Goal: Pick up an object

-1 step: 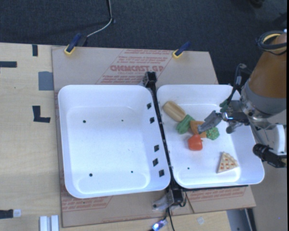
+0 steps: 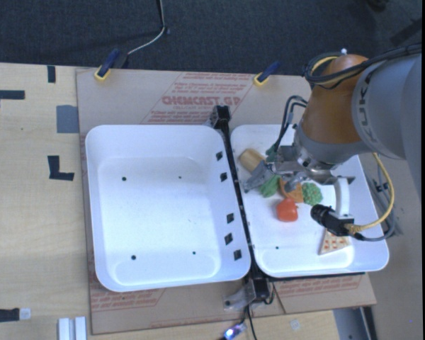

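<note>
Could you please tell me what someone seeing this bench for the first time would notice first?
The grey arm with its orange band dominates, reaching in from the right over the right-hand shallow white bin. Below it sits a bright cluster of small toys: a red rounded piece, green leafy pieces and a tan pizza-slice wedge. The left-hand white bin lies beside it.

left bin (image 2: 156, 204) beside right bin (image 2: 361, 261) | toys (image 2: 288, 210) in right bin

Two white bins sat side by side, the left bin (image 2: 156, 204) and the right bin (image 2: 304, 257). One red piece (image 2: 287, 210), one pizza slice (image 2: 333, 244), one tan block (image 2: 251, 159), and two green pieces (image 2: 270, 187) (image 2: 312, 193) were counted.
</note>
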Controlling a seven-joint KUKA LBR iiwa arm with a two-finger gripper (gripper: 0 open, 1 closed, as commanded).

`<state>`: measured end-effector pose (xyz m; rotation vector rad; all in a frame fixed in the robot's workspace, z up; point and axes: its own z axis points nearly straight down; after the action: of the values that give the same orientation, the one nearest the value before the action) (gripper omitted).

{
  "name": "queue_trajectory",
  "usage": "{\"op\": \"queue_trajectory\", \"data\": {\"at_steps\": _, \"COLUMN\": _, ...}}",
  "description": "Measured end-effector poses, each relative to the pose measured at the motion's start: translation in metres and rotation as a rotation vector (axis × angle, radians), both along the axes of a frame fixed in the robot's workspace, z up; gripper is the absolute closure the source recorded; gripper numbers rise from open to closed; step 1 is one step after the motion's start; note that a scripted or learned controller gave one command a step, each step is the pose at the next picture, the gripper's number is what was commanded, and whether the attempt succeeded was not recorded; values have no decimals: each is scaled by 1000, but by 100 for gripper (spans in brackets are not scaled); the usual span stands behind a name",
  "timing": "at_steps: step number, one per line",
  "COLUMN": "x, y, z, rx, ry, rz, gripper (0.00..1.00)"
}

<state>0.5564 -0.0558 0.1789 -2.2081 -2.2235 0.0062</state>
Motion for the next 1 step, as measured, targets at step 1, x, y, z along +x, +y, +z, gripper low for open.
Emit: {"op": "queue_trajectory", "data": {"at_steps": 1, "x": -75, "y": -73, "z": 62, "rx": -7, "ry": -9, "rz": -15, "gripper": 0}}
